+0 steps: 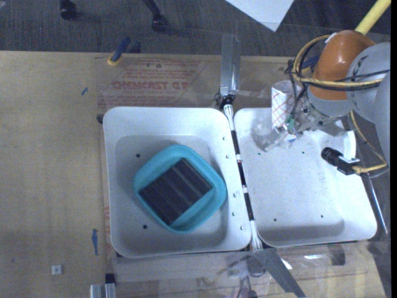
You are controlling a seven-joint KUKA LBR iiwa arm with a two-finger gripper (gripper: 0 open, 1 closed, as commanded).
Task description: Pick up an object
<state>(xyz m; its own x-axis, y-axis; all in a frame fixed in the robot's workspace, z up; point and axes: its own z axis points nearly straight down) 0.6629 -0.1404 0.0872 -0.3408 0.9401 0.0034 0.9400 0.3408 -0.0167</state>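
Gripper [291,126] low over the right bin's [310,228] far-left corner, beside a white cup with red crosshatch [282,107]; its grip state can't be told. Teal container [180,188] lies in the left bin [118,166], well apart to the gripper's left.

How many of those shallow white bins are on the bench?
2. The left bin holds a blue container with something dark inside it. The right bin sits beside it, with the arm over its far corner, where something pale may be partly hidden.
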